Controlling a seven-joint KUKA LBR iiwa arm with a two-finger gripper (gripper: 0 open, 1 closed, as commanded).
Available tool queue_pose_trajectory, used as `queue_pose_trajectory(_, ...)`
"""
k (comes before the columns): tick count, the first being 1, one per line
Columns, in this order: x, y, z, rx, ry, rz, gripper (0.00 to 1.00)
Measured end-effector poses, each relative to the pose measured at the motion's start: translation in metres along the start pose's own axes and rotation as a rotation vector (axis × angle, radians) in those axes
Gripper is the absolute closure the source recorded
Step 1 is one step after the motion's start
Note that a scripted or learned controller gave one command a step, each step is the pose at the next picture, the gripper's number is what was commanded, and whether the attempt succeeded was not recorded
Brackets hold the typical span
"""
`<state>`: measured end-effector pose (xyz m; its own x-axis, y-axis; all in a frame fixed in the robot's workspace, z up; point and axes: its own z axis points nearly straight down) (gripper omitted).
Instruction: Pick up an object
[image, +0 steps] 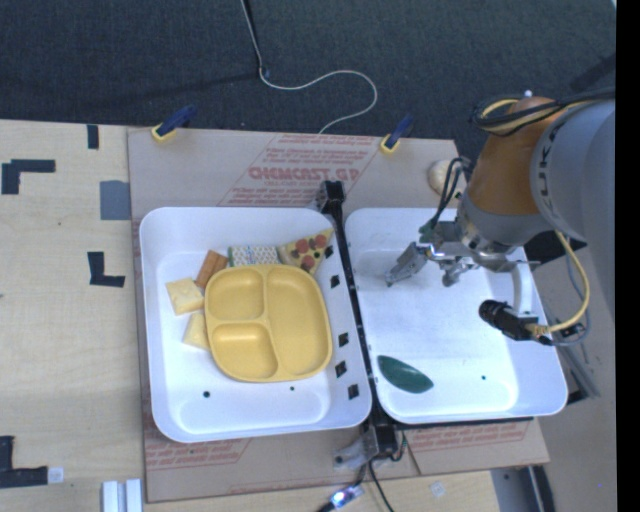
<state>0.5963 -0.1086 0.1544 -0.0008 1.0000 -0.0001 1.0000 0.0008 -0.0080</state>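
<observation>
My gripper (424, 274) hangs over the back half of the right bin (500, 385), its fingers spread open with nothing between them. A dark green flat object (405, 375) lies near the front left corner of that bin, well apart from the gripper. In the left bin (170, 400) a yellow divided plate (268, 322) rests in the middle. Tan toast-like pieces (187, 296) sit at the plate's left, and a pizza slice (308, 250) with other small food toys lies behind it.
The grey arm with its orange band (515, 185) fills the right side above the right bin. A black divider (345, 300) runs between the bins. Cardboard (290, 170) lies under both bins, and a white cable (320, 85) trails behind.
</observation>
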Motion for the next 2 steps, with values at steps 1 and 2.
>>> queue_pose_trajectory(1,0.002,-0.002,0.044,-0.001,0.000,-0.001,0.00)
queue_pose_trajectory(2,0.003,-0.003,0.072,-0.005,-0.001,-0.001,0.00)
